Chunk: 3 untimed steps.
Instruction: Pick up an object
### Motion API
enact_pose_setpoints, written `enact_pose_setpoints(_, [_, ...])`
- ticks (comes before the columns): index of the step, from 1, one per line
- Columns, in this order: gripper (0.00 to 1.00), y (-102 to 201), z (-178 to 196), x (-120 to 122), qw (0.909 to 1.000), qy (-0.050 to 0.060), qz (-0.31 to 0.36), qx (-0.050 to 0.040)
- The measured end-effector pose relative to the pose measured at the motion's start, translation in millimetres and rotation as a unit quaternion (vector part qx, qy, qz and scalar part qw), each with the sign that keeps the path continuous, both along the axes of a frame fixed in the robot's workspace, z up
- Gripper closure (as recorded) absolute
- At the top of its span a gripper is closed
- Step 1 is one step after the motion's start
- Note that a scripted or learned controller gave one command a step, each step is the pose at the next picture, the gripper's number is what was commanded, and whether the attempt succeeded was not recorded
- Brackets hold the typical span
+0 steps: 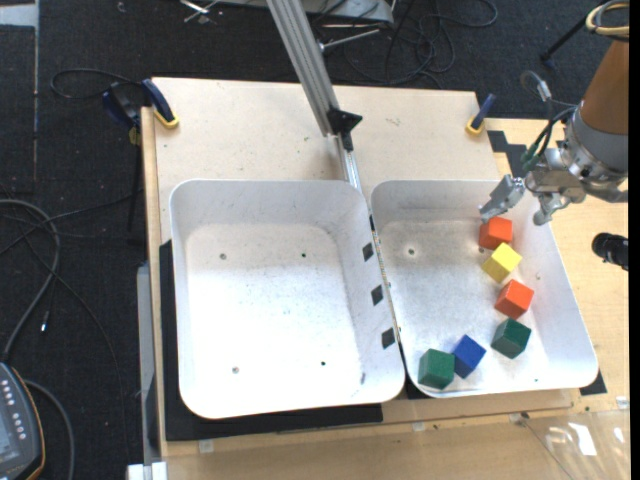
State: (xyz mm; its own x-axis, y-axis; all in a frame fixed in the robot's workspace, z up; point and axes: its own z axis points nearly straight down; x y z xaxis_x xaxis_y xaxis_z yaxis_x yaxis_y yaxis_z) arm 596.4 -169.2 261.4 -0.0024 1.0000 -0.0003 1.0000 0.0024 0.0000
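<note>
The right bin (pixel 440 268) holds several small blocks. An orange block (pixel 495 233) lies at the upper right, with a yellow block (pixel 502 261) just below it and another orange block (pixel 515 296) under that. Near the front edge sit a dark green block (pixel 511 337), a blue block (pixel 468 354) and a green block (pixel 436 367). My gripper (pixel 522 206) hovers over the bin's upper right corner, just above the top orange block. Its two fingers are spread apart with nothing between them.
The left bin (pixel 200 268) stands beside the right one. A slanted metal rail (pixel 305 53) runs from the top of the view down to the gap between the bins. Clamps sit at the board's back corners, and cables lie on the dark floor around.
</note>
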Motion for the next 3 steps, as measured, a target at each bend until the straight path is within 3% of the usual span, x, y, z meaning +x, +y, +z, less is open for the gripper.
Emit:
enact_pose_setpoints(1, [0.00,-11,16,-8,1.0000,-0.001,-0.001,-0.0005])
enact_pose_setpoints(2, [0.00,-34,-106,29,1.0000,0.003,-0.001,0.0003])
enact_pose_setpoints(3, [0.00,-34,-100,31,1.0000,0.000,-0.001,-0.0005])
